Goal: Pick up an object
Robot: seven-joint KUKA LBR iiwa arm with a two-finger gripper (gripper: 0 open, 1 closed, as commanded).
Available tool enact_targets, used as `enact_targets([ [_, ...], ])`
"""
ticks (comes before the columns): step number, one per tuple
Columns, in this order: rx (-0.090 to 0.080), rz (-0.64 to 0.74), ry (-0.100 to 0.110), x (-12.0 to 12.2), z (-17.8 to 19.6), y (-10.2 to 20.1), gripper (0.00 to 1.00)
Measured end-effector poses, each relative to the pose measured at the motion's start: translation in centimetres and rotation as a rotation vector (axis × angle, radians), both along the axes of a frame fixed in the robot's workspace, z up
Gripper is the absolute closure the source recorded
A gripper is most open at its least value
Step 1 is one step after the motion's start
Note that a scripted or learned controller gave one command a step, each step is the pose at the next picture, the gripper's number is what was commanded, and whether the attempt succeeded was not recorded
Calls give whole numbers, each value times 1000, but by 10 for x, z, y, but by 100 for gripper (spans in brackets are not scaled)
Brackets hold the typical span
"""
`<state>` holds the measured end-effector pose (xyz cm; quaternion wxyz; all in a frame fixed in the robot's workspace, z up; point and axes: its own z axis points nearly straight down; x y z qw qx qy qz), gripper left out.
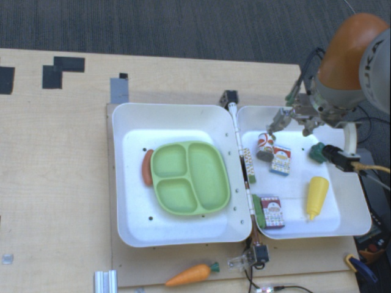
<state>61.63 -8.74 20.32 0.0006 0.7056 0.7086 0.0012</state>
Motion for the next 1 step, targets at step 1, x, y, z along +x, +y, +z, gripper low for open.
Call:
enact_targets([
  [1,-3,-2,-5,-39,-117,-26,0],
])
